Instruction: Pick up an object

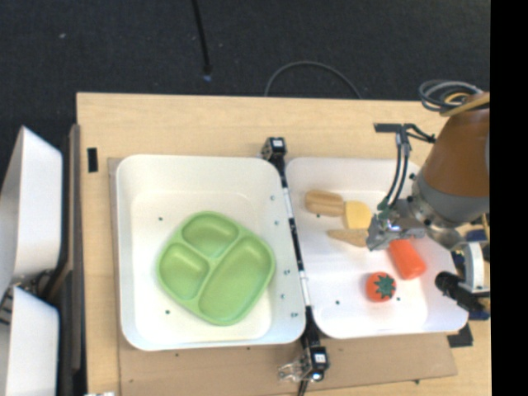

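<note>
The right bin (330, 304) holds a tan oblong piece (323, 203), a yellow block (358, 215), a flat tan piece (348, 238), an orange cylinder (407, 259) and a red tomato-like toy (380, 287). My gripper (381, 234) hangs low over the right bin, between the yellow block and the orange cylinder, its tip close to the flat tan piece. The arm's orange band (462, 151) rises above it at the right.
The left bin (136, 188) carries a green divided plate (216, 267). A black divider with clamps (289, 213) runs between the bins. Cables (402, 159) loop by the wrist. White boxes (33, 213) stand off the bench's left side.
</note>
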Tool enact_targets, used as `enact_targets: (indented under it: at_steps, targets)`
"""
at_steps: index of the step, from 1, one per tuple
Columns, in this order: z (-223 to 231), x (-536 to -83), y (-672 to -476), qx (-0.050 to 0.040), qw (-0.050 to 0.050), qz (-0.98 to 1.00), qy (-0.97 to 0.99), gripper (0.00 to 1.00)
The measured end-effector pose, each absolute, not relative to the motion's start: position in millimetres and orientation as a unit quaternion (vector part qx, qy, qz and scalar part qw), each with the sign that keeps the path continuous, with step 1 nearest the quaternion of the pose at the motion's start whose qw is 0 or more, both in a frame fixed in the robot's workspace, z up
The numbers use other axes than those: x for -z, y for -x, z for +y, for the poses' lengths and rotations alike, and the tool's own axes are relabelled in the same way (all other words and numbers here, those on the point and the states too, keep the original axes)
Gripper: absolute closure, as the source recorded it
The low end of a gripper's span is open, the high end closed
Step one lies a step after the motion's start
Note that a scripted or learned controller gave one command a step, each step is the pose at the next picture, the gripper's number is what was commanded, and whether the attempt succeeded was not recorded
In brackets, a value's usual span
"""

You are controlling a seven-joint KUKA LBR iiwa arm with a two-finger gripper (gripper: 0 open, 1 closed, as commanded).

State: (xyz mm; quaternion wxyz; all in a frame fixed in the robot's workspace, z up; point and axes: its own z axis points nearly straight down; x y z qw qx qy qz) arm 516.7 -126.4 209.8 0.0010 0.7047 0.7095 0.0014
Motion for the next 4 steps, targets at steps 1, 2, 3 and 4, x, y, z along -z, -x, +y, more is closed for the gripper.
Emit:
enact_targets:
  at_steps: [1,2,3,4]
  targets:
    - [-82.0,-216.0,-518.5,-0.0013,0.0,0.71,-0.704,1.0]
    - [-26.0,-212.5,-531.4,-0.0011,0.0,0.71,-0.704,1.0]
    - [27.0,-213.3,-545.6,-0.001,0.0,0.71,-0.704,1.0]
    - [84.4,-216.9,-546.0,-0.001,0.0,0.71,-0.704,1.0]
